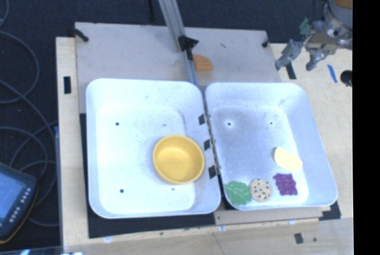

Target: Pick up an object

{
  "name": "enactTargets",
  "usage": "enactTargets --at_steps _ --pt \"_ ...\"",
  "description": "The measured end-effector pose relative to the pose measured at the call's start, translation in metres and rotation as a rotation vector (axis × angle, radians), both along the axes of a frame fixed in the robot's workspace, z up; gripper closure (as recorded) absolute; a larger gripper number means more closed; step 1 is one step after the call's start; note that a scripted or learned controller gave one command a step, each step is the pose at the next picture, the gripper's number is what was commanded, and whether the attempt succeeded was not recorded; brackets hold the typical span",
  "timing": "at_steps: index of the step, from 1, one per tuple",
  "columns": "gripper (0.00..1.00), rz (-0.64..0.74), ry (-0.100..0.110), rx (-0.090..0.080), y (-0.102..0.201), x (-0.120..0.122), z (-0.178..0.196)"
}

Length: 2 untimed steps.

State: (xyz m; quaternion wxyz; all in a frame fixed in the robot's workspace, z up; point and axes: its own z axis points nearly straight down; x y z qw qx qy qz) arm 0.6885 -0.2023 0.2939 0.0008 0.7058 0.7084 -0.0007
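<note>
A: Five things lie in our two bins, and none is picked up yet. In the right bin [309,129], toward the lower right of the frame, we have a yellow piece [288,159], a purple piece [285,183], a round cookie [260,189] and a green piece [238,192], set close together along the bin's lower edge. The left bin [107,105] holds a yellow bowl [178,159], low and right of its centre.

B: So how far along do we judge the task?

A: At the very start, we would say. Everything rests on the bin floors, and the whole reach, descent and grasp is left.

B: And our arm?

A: Its pincer [303,56] hangs at the upper right of the frame, over the counter [237,40] beyond the right bin's far corner, well apart from every object. Its two fingers [286,54] point down and toward the left, spread apart, with nothing between them. The wrist [332,25] sits against the right edge of the frame.
</note>
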Motion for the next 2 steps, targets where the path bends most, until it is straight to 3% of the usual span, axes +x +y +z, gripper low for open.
enactTargets --at_steps 1,2 --pt "0.00 0.001 0.001 -0.001 0.000 0.000 0.000" --pt "0.00 0.001 0.005 0.001 0.002 0.000 -0.063"
